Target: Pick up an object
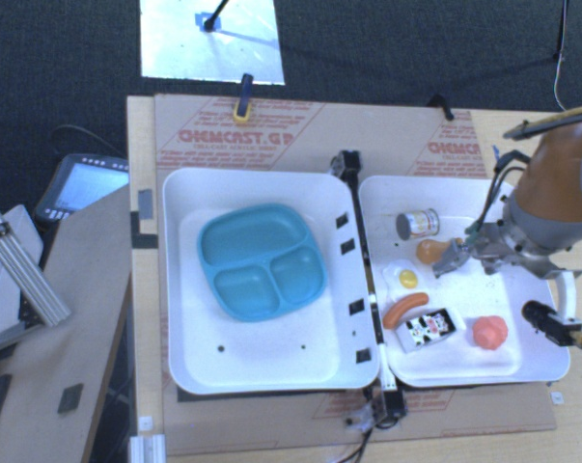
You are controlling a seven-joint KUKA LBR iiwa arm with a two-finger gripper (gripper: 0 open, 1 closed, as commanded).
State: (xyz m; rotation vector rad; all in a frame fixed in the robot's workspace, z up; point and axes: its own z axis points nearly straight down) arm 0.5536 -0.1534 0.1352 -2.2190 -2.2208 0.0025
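Looking down on the bench, we find the gripper (457,257) low over the right bin (541,360), near its middle, just beside a small orange piece (429,251). We cannot tell from here how the pincer stands, apart or together; that end of the arm is too small and cluttered to read, and nothing shows between its tips.

Any of the bin's things would serve the task. The orange piece lies touching or nearly touching the gripper's end; it looks like a rounded toy food, light and smooth, so we judge it could roll or squirt out unless taken across its widest part. A small can (418,223) lies on its side toward the bin's far edge; stiff and slick, it is best gripped across the body. A toy fried egg (406,279) lies flat and offers little to hold. A sausage (406,309) rests by the bin's left wall, easy across its narrow width. A black-and-white carton (430,328) sits near the front edge, stiff with flat sides. A pink lump (490,332) lies near the front right, probably soft.

The left bin (184,345) carries a blue divided tray (262,260).
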